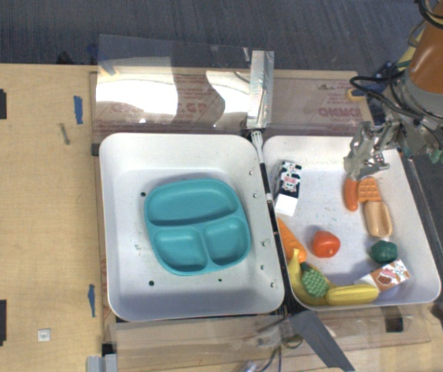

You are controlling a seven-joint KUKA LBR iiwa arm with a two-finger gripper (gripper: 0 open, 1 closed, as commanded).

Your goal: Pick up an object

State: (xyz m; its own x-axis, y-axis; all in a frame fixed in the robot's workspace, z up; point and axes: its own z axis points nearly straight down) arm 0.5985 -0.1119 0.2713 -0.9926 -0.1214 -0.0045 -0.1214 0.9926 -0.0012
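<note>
My gripper [367, 160] hangs over the far right part of the right bin [427, 231], just above an orange carrot [350, 195] and an orange waffle-like piece [369, 187]. A tan bread roll [378, 218] lies right below those. Further toys in this bin are a black and white carton [287, 186], a red tomato [326, 244], a dark green vegetable [384, 251], a small red and white box [392, 273], a yellow banana [351, 293], a green bumpy piece [315, 282] and an orange wedge [291, 239]. Nothing is visibly held.
The left bin [121, 169] holds a teal divided plate [197, 225]. A clear plastic wall and a metal post [259, 87] stand behind the bins. Wooden bench surface [32, 208] extends to the left.
</note>
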